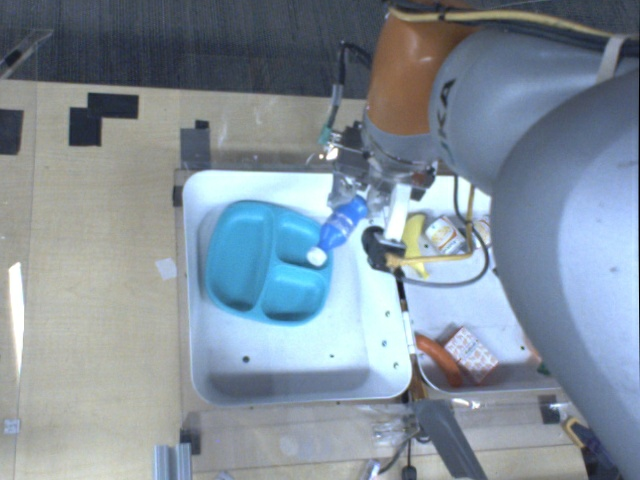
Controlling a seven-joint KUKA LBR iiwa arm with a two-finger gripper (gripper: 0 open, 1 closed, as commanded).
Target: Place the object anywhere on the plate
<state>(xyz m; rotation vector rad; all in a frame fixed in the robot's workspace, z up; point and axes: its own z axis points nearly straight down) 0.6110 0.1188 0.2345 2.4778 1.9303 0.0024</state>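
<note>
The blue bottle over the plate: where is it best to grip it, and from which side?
Probably the blue bottle is best gripped across its wider body, from above. It slants, white cap down over the plate, and the gripper seems to hold its upper end.

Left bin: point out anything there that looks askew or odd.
The blue bottle hangs tilted at the claw, its white cap dipping over the blue plate's right edge. The plate itself sits skewed in the left bin, not square to its walls.

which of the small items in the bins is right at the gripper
The blue plastic bottle with a white cap, tilted over the blue divided plate's edge under the gripper. The yellow banana and orange carrot lie in the right bin.
</note>
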